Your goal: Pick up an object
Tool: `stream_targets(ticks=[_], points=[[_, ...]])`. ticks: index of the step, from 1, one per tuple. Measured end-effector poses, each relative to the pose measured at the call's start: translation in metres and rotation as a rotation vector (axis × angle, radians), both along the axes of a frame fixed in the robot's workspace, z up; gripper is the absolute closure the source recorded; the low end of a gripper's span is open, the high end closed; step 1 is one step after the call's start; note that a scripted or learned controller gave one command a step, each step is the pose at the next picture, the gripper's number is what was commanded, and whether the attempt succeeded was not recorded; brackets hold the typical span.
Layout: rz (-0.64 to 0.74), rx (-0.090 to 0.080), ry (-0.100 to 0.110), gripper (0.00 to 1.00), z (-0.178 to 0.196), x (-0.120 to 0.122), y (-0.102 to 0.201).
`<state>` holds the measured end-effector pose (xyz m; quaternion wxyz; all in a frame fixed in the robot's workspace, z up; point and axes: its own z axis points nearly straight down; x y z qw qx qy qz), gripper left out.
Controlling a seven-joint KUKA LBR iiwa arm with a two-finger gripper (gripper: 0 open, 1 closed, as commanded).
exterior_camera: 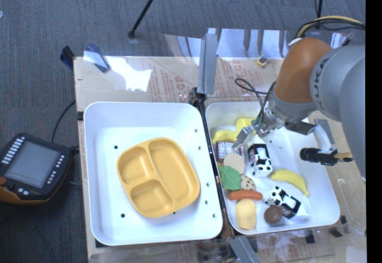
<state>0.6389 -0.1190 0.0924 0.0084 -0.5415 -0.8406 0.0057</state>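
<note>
We see the gripper (249, 132) low over the right bin (325, 193), near its back left corner. Its two fingers look spread apart w/ nothing between them, tips just above the toys.

Nearest candidate is the yellow piece (224, 135), just left of the jaws and almost under the left fingertip; a second yellow piece (243, 124) sits right behind the jaws. Just in front of them stands a black-and-white cow figure (259, 159). We judge all of this to be hollow plastic play food: light, stiff, smooth, so prob. slippery and apt to squirt out of a pinch. Best hold, in our view, is across the narrow width of a piece, approx. mid-length, not on a rounded end.

Counts in the right bin (some items overlap, so approx.): 2 yellow pieces by the jaws, 1 banana (290, 180) in front and to the right, 2 cow-patterned figures incl. the second cow figure (283, 200) farther in front, 1 green leaf (229, 177), 1 pale round slice (234, 163), 1 cookie (248, 183), 1 sausage (245, 195), 1 pale yellow block (246, 214), 1 brown round piece (273, 214), 1 small packet (222, 149).

Well to the left of the jaws, the left bin (104, 124) holds 1 yellow divided tray (157, 176) w/ 3 compartments.
</note>
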Motion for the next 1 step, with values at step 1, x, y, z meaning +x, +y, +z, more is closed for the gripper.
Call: stream_targets(ticks=[1], points=[[0.003,0.001,-0.018,1.0,0.0113,0.0044,0.0015]])
